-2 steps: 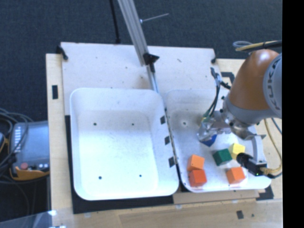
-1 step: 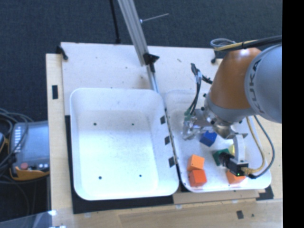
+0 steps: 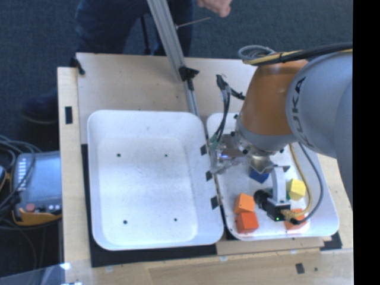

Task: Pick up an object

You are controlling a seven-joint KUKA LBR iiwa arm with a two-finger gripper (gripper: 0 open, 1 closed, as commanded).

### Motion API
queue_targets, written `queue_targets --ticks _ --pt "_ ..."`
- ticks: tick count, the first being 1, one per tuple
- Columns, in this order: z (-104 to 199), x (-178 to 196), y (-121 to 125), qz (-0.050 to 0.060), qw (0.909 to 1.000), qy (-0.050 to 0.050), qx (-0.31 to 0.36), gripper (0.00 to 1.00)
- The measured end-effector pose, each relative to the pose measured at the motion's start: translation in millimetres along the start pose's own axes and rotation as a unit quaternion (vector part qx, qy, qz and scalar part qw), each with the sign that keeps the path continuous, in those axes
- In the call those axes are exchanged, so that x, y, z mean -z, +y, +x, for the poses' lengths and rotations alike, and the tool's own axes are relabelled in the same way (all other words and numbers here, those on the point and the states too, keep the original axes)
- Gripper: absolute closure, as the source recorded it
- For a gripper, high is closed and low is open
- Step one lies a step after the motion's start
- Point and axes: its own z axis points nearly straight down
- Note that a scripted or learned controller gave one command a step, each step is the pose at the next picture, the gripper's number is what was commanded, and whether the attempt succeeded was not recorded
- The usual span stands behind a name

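In right bin point(image 3: 323, 215), near its front edge: orange block point(image 3: 244, 203) touching second orange block point(image 3: 247, 222). Yellow block point(image 3: 296, 189) toward bin's right side. Blue block point(image 3: 258, 174) nearer bin's middle, partly under arm point(image 3: 279, 111). Arm hangs over bin's back half. Jaws hidden by arm: open or closed, cannot tell. Left bin point(image 3: 145, 177) just beside right bin on worktop point(image 3: 119, 82).

Two white bins stand side by side: left bin point(image 3: 142, 123) and right bin point(image 3: 328, 221). Toward the right bin's front edge lie four blocks: two orange, the rear orange block point(image 3: 244, 203) and the front orange block point(image 3: 247, 222), one yellow block point(image 3: 296, 189) and one blue block point(image 3: 258, 174).
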Motion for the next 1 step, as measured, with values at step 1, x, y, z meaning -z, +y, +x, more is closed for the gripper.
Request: queue_targets --ticks 1 --pt "48.8 6.2 -10.2 0.000 1.0000 0.000 0.000 1.00"
